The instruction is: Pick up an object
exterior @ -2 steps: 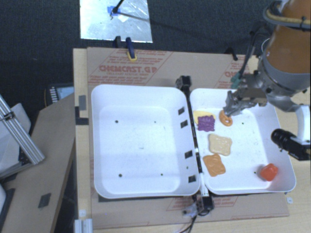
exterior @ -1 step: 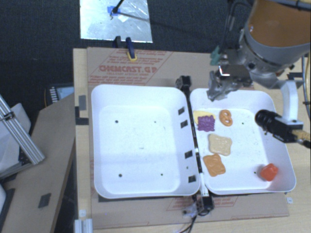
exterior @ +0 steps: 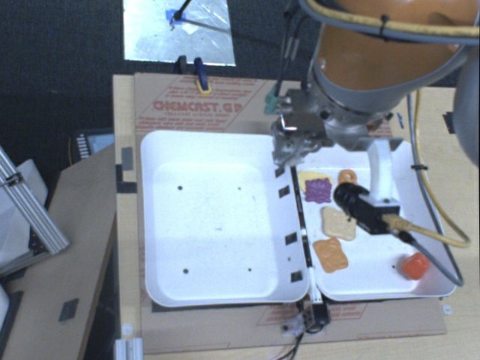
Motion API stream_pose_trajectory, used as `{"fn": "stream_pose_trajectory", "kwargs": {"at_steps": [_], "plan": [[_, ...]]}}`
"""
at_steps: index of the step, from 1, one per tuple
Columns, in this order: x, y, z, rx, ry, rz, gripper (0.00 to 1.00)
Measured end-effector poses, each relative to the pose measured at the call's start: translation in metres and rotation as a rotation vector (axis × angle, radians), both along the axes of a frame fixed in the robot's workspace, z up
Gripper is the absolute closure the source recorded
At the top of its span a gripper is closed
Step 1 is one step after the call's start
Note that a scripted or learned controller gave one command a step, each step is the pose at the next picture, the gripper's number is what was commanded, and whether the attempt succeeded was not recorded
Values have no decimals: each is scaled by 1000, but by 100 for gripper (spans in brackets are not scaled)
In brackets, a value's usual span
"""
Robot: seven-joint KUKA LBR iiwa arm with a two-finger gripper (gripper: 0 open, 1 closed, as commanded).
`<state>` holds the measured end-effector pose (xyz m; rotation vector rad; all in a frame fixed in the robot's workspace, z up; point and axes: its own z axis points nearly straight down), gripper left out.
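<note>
Seen from the fixed camera above, the arm (exterior: 390, 36) reaches in over the right bin (exterior: 375, 287), its orange band filling the top right of the frame. The tool (exterior: 291, 150) hangs at the bin's far left corner, beside the divider between the two bins, just above a purple piece (exterior: 317, 190) of toy food.

The step in hand looks like the approach: the tool is positioned over the cluster but has nothing lifted. How far it is open I cannot tell, since the metal head hides its tips, and nothing is visibly held or touched.

The candidates for picking all lie in the right bin: the purple piece near the far left corner, a small orange ring (exterior: 347, 176) just beside it, a tan cracker-like piece (exterior: 339, 223) toward the middle, an orange piece (exterior: 330, 254) near the bin's left edge, and a red-orange ball (exterior: 414, 265) toward the near right corner. A black camera block (exterior: 365, 209) on the wrist overhangs the tan piece.

The next move, I judge, calls for a straight descent onto the purple piece, keeping clear of the bin wall and divider. The left bin (exterior: 217, 216) holds no objects.
</note>
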<state>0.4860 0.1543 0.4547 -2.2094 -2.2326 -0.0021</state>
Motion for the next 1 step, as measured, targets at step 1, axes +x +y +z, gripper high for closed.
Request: {"fn": "stream_pose_trajectory", "kwargs": {"at_steps": [1], "plan": [[0,38,35,2,-4,-2,100]]}}
